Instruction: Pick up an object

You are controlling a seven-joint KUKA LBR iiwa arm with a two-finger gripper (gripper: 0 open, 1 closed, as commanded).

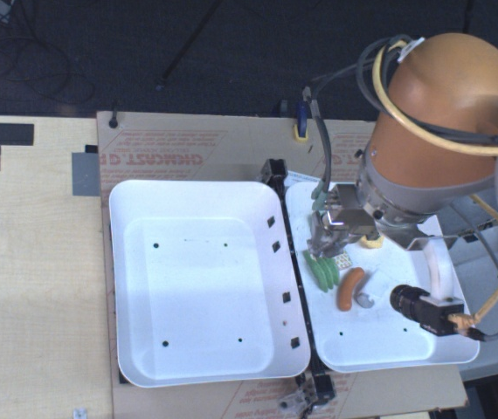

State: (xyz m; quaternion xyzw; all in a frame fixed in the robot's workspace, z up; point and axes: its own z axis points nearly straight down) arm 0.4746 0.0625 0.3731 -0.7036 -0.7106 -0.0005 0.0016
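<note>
My orange band (pixel 441 112) and wrist cover the back and right part of the right bin (pixel 380 343), so its far wall is hidden, and the arm itself is cut off at the view's right. Yellow thing (pixel 372 242) peeks out from under my wrist, mostly covered, can't tell what it is. The top end of the green thing (pixel 324 274) is tucked under my gripper (pixel 322 250), contact there unclear. Small grey piece (pixel 364 301) just beside the orange thing (pixel 349 289) and the pale patterned scrap (pixel 343 258) are both too small to name.
</note>
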